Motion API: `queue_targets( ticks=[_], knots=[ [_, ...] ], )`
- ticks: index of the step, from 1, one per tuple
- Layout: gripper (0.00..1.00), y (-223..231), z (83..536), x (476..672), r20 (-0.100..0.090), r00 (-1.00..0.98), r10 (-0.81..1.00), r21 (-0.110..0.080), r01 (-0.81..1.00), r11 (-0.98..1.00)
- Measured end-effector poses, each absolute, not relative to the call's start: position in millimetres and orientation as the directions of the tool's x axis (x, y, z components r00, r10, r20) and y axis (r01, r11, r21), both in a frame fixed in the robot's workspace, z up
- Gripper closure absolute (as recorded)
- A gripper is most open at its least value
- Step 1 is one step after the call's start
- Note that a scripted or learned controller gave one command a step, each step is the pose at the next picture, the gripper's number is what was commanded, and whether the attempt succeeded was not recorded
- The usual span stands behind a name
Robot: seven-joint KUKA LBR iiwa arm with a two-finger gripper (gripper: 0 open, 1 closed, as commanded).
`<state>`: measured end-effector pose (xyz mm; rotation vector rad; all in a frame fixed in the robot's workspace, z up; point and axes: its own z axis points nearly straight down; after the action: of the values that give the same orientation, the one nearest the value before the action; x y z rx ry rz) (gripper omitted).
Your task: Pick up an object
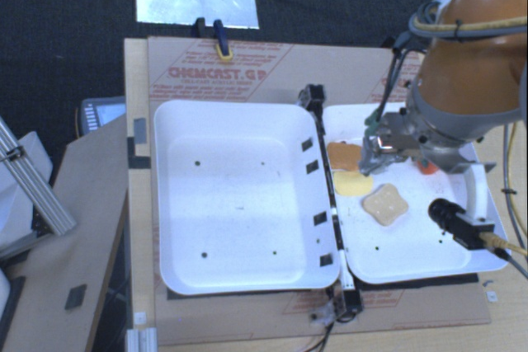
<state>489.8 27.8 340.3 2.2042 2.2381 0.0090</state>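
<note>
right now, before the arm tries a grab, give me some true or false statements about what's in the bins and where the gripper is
1. The beige toast-shaped piece lies in the right bin. True.
2. The yellow piece lies to the right of the toast-shaped piece in the view. False: it lies to its left, nearer the wall between the bins.
3. The gripper is over the right bin. True.
4. The gripper holds the toast-shaped piece. False: that piece rests on the bin floor, apart from the gripper.
5. The orange-brown piece lies beside the yellow piece. True.
</note>
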Motion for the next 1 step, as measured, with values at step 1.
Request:
queue_targets(
  ticks=[1],
  knots=[
    [1.0, 61.4, 487.3, 508.3, 0.003, -0.008, 1.0, 0.02, 1.0, 0.008]
  ],
)
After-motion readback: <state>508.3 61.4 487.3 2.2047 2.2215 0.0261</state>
